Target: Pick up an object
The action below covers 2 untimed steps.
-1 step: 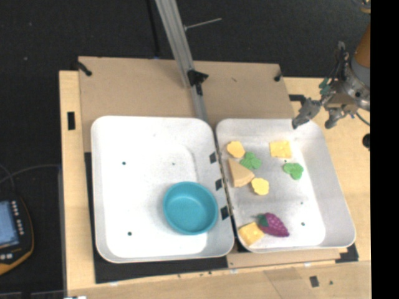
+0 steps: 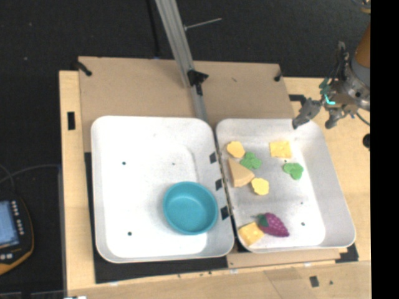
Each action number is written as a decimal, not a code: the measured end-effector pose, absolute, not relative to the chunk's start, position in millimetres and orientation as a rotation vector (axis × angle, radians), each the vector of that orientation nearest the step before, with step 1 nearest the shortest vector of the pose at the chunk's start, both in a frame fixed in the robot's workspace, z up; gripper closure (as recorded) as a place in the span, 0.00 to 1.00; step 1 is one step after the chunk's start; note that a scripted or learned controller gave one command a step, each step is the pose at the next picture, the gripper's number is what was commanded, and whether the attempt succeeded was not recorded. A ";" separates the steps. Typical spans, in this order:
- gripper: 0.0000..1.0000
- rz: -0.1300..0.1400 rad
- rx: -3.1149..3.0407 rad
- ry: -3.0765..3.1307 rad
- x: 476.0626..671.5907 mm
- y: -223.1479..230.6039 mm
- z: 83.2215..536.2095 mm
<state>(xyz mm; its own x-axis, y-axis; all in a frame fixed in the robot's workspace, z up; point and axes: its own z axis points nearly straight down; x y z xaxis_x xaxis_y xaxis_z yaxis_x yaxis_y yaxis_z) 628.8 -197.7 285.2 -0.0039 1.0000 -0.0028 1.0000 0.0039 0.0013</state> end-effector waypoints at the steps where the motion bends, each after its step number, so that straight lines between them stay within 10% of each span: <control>1: 0.00 -0.007 2.223 2.222 620.3 -205.6 230.3; 2: 0.00 -0.005 2.219 2.225 629.3 -202.1 177.9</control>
<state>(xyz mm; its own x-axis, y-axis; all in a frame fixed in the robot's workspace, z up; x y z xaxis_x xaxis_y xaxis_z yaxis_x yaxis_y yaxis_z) 629.3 -202.1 177.9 -0.0029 1.0000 -0.0015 1.0000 0.0029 -0.0031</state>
